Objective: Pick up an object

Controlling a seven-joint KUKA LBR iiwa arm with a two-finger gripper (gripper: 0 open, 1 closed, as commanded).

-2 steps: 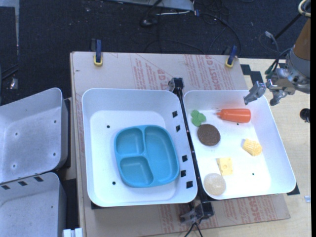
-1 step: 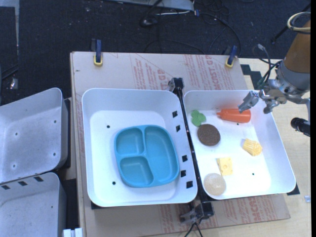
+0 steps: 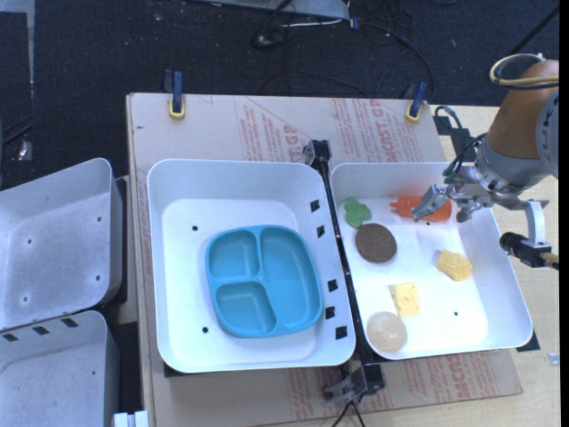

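Near the right bin's (image 3: 520,314) far edge, the pincer (image 3: 435,205) meets an orange toy (image 3: 408,205), its grip unclear, nothing lifted yet.

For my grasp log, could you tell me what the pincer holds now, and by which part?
It cannot be told: the pincer sits at the orange toy's right end in the right bin, but no grip is visible.

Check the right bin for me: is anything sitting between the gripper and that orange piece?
Nothing visible does. The gripper is right at the orange piece, at its right end. The green piece and brown disc lie apart on its far side.
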